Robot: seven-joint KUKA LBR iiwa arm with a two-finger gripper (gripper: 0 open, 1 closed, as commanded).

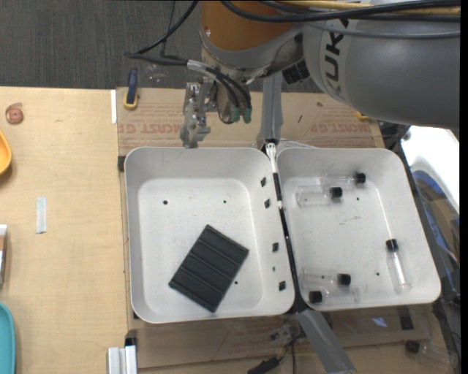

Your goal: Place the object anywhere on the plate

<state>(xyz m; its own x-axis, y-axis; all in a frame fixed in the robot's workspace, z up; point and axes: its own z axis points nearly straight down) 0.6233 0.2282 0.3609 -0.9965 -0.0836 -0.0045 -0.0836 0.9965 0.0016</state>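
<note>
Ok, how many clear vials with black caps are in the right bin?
5, all in the right bin: two near the back, one by the right wall, two at the front.

Flat black ribbed rectangular plate [210,267] at six o'clock in the shallow white left bin [146,219]; clear, black-capped vials [395,263] in the white right bin [409,212]; grey arm with orange band [241,22] at twelve o'clock.
</note>
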